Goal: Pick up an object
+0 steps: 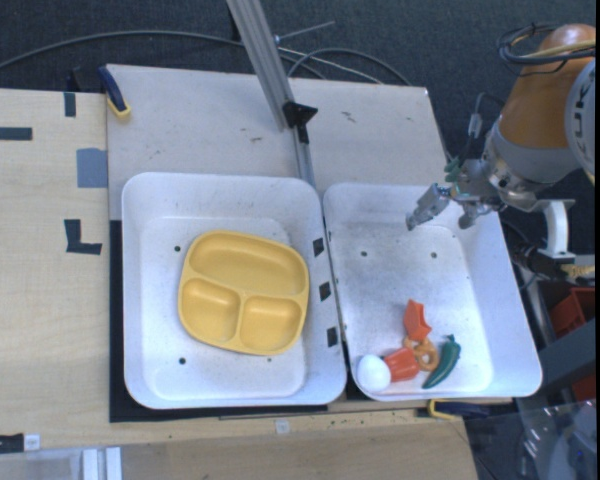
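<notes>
We see the end effector [447, 211] spread open with nothing between its fingers, above the right white bin [480, 268]; the small toy objects (orange pieces [412, 340], white egg [373, 372]) lie near its front edge.

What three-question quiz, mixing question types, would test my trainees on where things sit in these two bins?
1. True or false: the yellow divided plate lies in the left bin.
2. Where in the right bin is the white egg? A) far corner B) near left corner C) centre
3. Fill in: the hand hangs over the right bin's ____ edge, apart from the toy pile.

Key: 1 true; 2 B; 3 far.
</notes>
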Action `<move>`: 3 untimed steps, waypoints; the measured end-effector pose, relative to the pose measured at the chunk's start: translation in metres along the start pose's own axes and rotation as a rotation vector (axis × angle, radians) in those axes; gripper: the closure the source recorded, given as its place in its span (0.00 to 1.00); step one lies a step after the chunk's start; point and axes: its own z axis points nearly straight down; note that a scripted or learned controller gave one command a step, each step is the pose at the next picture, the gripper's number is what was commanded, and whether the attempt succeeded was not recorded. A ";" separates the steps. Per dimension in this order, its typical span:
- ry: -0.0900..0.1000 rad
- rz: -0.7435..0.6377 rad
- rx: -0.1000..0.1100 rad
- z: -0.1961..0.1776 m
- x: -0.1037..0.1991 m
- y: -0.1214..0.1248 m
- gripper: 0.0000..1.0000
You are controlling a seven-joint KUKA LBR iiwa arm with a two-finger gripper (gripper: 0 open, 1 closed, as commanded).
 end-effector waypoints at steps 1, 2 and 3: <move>0.000 0.000 0.000 0.000 0.000 0.000 0.00; -0.001 0.001 0.005 0.060 -0.001 0.007 0.00; -0.001 0.001 0.005 0.104 0.002 0.004 0.00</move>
